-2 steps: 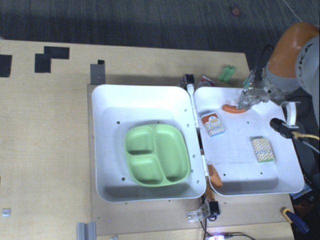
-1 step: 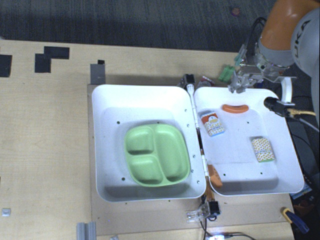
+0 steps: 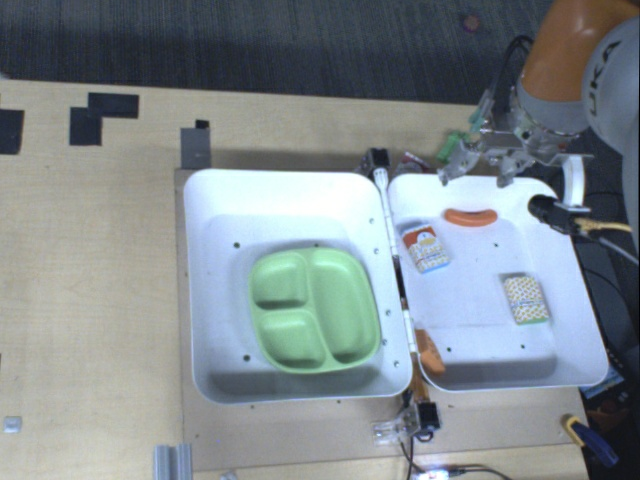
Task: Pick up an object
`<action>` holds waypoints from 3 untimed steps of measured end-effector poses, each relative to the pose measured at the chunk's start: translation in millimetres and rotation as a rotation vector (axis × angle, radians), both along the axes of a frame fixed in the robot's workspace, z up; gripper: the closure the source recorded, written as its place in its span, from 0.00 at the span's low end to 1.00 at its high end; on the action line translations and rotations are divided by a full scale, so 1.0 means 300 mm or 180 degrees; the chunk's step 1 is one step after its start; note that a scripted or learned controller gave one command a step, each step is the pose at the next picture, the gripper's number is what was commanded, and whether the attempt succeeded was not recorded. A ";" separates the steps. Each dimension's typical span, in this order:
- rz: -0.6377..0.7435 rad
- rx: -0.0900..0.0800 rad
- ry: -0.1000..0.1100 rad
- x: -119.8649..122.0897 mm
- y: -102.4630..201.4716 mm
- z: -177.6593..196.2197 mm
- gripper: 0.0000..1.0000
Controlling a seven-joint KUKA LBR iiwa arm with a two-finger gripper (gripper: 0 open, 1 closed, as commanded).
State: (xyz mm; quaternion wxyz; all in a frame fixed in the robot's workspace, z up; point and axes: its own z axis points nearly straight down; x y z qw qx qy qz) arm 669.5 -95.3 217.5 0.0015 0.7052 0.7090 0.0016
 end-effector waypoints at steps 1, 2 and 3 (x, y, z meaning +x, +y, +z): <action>-0.0012 -0.0002 -0.0010 -0.196 -0.019 -0.395 0.00; -0.0006 0.0000 -0.0010 -0.029 0.028 -0.426 0.00; 0.0000 0.0006 -0.0025 -0.023 0.031 -0.382 1.00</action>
